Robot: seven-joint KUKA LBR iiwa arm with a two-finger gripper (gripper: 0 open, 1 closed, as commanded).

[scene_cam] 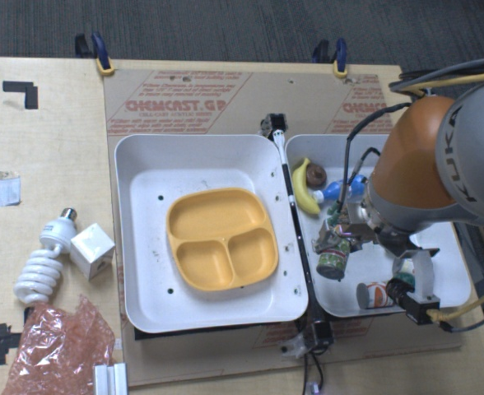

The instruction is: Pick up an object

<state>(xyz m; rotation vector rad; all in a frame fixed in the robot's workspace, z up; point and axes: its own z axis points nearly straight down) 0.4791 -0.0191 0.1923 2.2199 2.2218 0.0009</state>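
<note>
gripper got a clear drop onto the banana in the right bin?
Probably yes. The banana lies uncovered at the right bin's upper left, beside the divider wall. The arm sits just right of it, over a camouflage can. The near wall and a dark round thing touching it could crowd the fingers.

The bench (28,155) bears two bins (135,220), a spiral bulb (43,266), perhaps crumpled plastic (53,348).

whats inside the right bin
A banana, a small can, a blue item and a tube-like item lie in the right bin. The arm covers the rest.
</note>
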